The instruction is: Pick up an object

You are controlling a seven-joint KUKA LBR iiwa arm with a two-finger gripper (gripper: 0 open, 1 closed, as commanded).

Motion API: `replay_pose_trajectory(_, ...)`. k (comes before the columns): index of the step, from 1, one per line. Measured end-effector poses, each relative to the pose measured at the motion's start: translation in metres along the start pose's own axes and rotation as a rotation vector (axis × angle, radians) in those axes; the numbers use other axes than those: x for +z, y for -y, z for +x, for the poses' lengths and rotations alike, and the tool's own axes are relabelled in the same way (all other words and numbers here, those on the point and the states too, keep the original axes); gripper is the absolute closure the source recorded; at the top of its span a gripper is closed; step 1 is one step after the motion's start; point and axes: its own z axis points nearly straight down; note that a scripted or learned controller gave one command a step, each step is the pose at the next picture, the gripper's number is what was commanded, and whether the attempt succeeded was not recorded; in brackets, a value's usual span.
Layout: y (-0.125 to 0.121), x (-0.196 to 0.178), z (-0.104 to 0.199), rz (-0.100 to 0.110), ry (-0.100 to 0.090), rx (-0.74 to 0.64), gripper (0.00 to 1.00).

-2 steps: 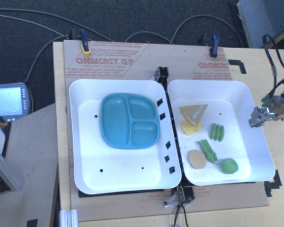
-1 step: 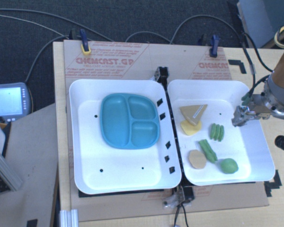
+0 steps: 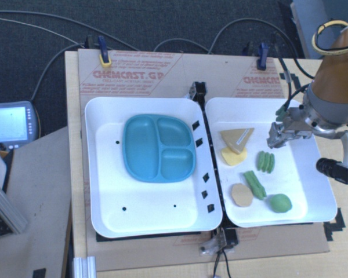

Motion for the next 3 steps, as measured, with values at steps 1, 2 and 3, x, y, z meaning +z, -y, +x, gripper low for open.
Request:
replay_pose_trajectory(1, -0.019, 0.009, 0.059, 0.000, 0.000, -0.001, 1.00)
replay_pose_trajectory(2, -0.032, 0.000, 0.113, -0.001, -0.001, -0.001, 1.00)
replay_pose_trajectory(3, -0.042, -0.003, 0.167, -0.001, -0.001, -0.001, 1.00)
